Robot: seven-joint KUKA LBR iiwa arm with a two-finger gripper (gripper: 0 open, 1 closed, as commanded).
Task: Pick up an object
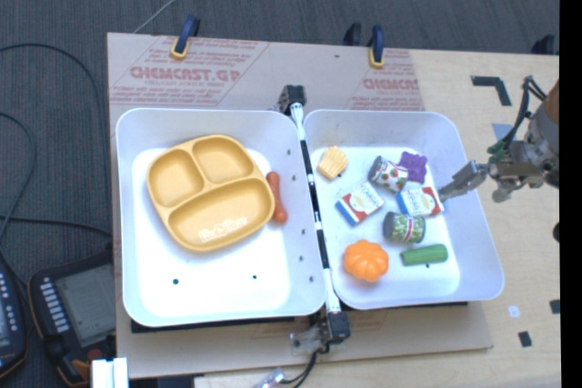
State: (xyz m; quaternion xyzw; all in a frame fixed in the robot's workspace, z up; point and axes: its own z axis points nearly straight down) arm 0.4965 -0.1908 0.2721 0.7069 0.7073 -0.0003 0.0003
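The right bin (473,282) holds several small items: a yellow crinkled piece (333,162), a tipped can (388,174), purple grapes (414,164), a red-white-blue box (361,203), a second small box (420,200), a green-labelled can (404,228), an orange pumpkin (366,260) and a green cucumber (424,255). My gripper (479,184) hangs over that bin's right rim, just right of the second box. Its fingers are spread open, one finger (457,181) pointing left over the bin, and nothing sits between them.
The left bin (209,295) carries a yellow divided plate (211,191) and an orange-red sausage (276,196) beside it. A black divider bar (307,195) runs between the bins. Two clamps (375,45) grip the board's far edge.
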